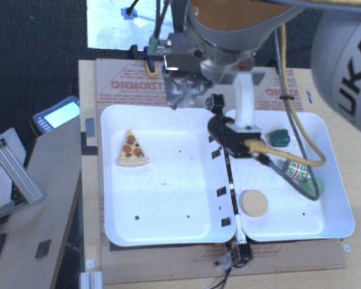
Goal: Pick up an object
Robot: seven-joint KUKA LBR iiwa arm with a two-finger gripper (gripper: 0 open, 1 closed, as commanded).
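A toy pizza slice (132, 150) lies flat in the left bin (162, 221), near its left wall. In the right bin (331, 215) are a round tan disc (254, 203), a small dark green pepper-like toy (280, 138) and a green bottle (302, 174) lying on its side. My gripper (182, 95) hangs over the far edge of the left bin, well back and to the right of the pizza slice. Nothing shows beneath it but cardboard and the bin rim.
A black fitting with a white post (236, 131) and a yellow cable (289, 156) hang from the arm over the divider between the bins. Printed cardboard (129, 86) lies under the bins. A metal rail (12, 167) and a small screen device (57, 116) sit at the left.
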